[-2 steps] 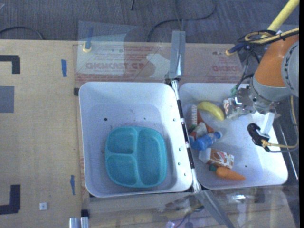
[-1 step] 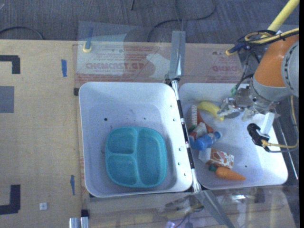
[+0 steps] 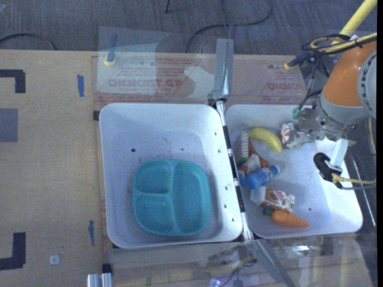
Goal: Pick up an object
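1. The arm [image 3: 353,79], grey with an orange band, reaches in from the right over the right bin [image 3: 335,205].
2. Its gripper [image 3: 297,131] hangs low at the bin's upper part, just right of a banana [image 3: 266,139]; whether the pincer is wide, narrow or gripping cannot be told from this angle.
3. A small red-and-white packet [image 3: 288,134] sits right at the gripper, contact unclear.
4. Along the bin's left side lie a blue bottle [image 3: 259,177], a printed carton [image 3: 279,200] and, nearest the front, a carrot [image 3: 289,219].
5. The left bin [image 3: 119,130] holds a teal divided plate [image 3: 172,197], lying flat toward its front.
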{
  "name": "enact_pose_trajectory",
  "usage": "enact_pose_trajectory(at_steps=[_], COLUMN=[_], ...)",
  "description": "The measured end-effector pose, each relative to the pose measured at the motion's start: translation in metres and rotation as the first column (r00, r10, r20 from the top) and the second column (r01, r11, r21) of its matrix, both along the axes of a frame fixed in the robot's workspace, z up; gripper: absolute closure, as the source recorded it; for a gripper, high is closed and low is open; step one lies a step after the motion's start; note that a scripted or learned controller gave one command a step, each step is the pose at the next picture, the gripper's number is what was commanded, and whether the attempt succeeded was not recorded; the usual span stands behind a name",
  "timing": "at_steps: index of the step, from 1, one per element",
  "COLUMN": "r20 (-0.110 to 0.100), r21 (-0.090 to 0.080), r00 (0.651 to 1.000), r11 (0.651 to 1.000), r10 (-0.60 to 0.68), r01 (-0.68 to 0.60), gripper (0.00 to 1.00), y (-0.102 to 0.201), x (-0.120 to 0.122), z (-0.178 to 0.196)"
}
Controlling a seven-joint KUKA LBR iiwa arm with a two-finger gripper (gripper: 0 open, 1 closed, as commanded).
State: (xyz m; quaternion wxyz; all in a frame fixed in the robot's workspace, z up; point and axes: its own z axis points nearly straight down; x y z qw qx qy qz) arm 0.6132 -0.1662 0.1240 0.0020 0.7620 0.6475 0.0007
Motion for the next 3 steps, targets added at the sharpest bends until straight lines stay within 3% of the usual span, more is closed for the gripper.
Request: enact_pose_trajectory(at_steps=[1, 2, 3], r20=[0.000, 0.002, 0.001], r21=[0.000, -0.001, -0.001], r00=[1.000, 1.000, 1.000], r11=[1.000, 1.000, 1.000], r10=[0.000, 0.001, 0.001], r01=[0.000, -0.001, -0.001], gripper=[0.00, 1.00, 0.00], y=[0.0002, -0.0007, -0.0005], x=[0.0000, 0.0011, 0.0011], z=[-0.0001, 0.0097, 0.0096])
